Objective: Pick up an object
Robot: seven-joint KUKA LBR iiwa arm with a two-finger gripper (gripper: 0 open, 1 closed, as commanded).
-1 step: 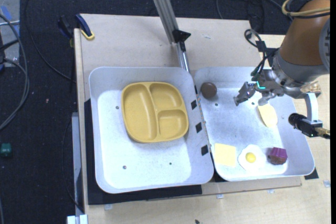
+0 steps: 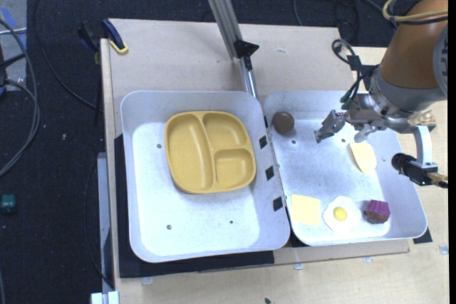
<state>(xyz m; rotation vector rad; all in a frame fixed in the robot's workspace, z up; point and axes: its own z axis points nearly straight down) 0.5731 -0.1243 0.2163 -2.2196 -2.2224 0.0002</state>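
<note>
Five items lie in the right bin (image 2: 399, 228); hand (image 2: 335, 126) hangs released over bare floor, so closing there risks grasping nothing.

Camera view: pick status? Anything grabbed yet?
Done: the arm is in over the right bin. In hand: nothing visible between the fingers of the tool, which hangs above bare bin floor. Left: the grasp and lift. The brown ball, cheese wedge, yellow square slice, fried egg and purple piece lie in that bin.
</note>
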